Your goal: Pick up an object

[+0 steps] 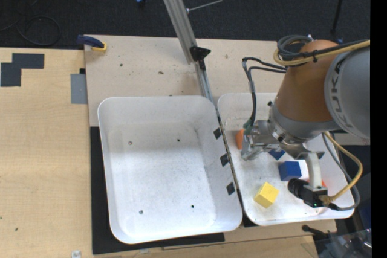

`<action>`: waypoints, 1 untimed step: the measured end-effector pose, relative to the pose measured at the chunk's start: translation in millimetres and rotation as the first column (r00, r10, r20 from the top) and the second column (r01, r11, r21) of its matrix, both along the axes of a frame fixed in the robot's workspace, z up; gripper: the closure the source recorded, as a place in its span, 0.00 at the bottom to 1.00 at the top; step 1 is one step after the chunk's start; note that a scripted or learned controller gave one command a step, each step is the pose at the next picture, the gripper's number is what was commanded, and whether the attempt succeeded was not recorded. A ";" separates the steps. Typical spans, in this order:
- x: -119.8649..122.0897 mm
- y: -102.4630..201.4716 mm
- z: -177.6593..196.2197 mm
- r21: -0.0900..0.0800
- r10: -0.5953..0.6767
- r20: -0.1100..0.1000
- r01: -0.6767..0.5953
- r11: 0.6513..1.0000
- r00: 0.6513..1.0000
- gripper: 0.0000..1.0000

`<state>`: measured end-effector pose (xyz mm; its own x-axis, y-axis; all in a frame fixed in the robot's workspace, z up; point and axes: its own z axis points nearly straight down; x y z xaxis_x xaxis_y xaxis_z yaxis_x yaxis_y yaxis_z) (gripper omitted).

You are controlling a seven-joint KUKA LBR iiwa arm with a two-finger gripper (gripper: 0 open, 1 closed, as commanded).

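We see a light wooden bench point(42, 148) before a dark floor, bearing two white bins. The left bin point(160, 169) lies beside the right bin point(245, 196), which holds a yellow block point(266, 195), a blue block point(289, 170) and an orange piece point(239, 139). The arm point(311, 96) leans over the right bin, its gripper point(251, 148) low near the orange piece; we cannot tell its opening.

A grey arm link point(354, 90) is joined to a broad orange band point(305, 84). Black and yellow cables point(293, 57) are looped above it. A metallic end effector point(251, 151) is fitted below.
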<state>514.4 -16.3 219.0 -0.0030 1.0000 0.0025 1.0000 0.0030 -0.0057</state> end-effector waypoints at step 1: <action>2.2 51.4 11.0 0.000 0.002 0.003 -0.002 1.000 1.000 1.00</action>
